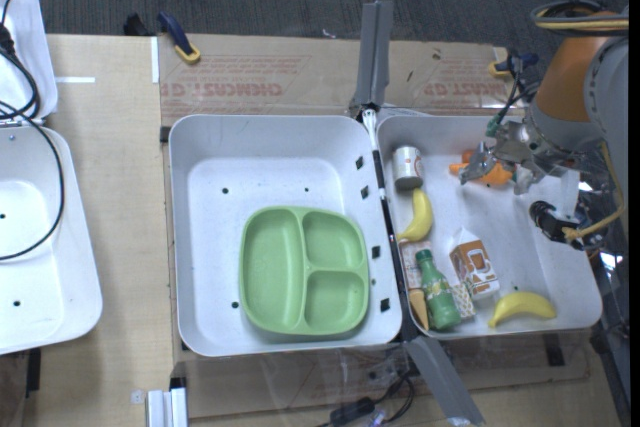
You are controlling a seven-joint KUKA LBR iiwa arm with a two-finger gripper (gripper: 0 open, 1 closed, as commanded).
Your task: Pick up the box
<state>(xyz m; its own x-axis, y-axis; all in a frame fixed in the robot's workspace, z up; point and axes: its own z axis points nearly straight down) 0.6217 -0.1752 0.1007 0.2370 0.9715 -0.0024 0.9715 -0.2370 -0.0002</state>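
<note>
Dark carpet lies behind my bench [100, 245], which carries two white bins side by side. Starting at the near edge of the right bin [560, 320], I see a banana [522, 307] in the near right corner and a green bottle [437, 289] in the near left corner, lying over some flat packets. Just beyond them, about midway along the near half, sits the box [474, 267], a small orange-and-white carton tilted on its side, apart from the bottle and close to the banana without touching it as far as I can judge. Farther back along the left wall are a second banana [419, 215] and then a metal can [406, 167]. An orange object [478, 170] lies near the far edge.

The left bin [200, 215] holds a green divided plate [304, 269] toward its near right.

The gripper [493, 158] hangs over the far part of the right bin, close to the orange object and well apart from the box. I can't make out whether its fingers are spread or closed, and I see nothing clearly between them.

The arm [575, 85] comes in from the far right corner, its orange band above the wrist, wrist angled down and leftward.

To do this well, I'd bring the gripper toward the near edge, centre it over the box, turn the wrist so the fingers straddle its narrow sides, and descend clear of the banana and bottle.
</note>
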